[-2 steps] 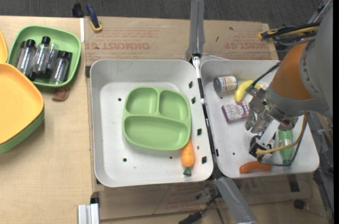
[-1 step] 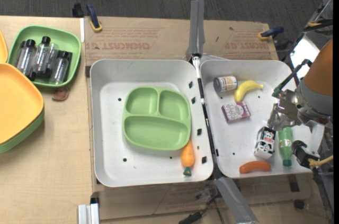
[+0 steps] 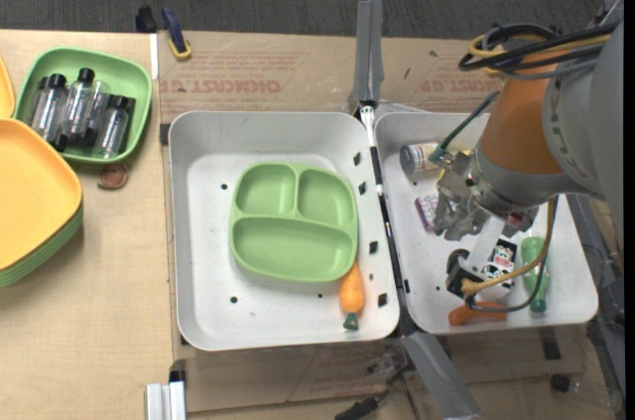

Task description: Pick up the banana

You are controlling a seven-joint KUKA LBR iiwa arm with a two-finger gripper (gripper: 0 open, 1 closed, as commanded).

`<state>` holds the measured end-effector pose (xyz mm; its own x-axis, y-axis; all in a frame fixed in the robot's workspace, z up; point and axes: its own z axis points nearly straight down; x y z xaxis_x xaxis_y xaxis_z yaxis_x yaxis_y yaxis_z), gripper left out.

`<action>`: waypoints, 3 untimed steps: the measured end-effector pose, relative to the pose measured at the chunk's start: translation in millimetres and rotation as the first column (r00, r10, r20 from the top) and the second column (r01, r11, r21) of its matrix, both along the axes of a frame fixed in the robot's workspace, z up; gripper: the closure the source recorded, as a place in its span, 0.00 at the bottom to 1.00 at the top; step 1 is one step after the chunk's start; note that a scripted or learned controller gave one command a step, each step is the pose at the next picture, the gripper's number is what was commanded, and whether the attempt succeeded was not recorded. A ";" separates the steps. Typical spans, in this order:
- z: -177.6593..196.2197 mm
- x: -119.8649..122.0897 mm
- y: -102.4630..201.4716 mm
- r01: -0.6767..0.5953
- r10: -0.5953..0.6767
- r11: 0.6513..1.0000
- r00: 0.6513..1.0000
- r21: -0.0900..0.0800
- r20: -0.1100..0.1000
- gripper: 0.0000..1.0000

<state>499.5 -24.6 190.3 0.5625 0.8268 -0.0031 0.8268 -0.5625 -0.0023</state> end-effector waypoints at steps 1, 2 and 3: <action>62.6 -21.7 -34.5 -0.389 0.389 0.921 0.921 0.000 0.001 1.00; -0.1 -22.8 -13.3 -0.660 0.660 0.751 0.751 0.004 0.000 1.00; -0.1 -22.9 -18.7 -0.423 0.423 0.906 0.906 0.002 -0.001 1.00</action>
<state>476.6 -43.4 190.2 0.1595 0.9872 -0.0018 0.9872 -0.1596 -0.0040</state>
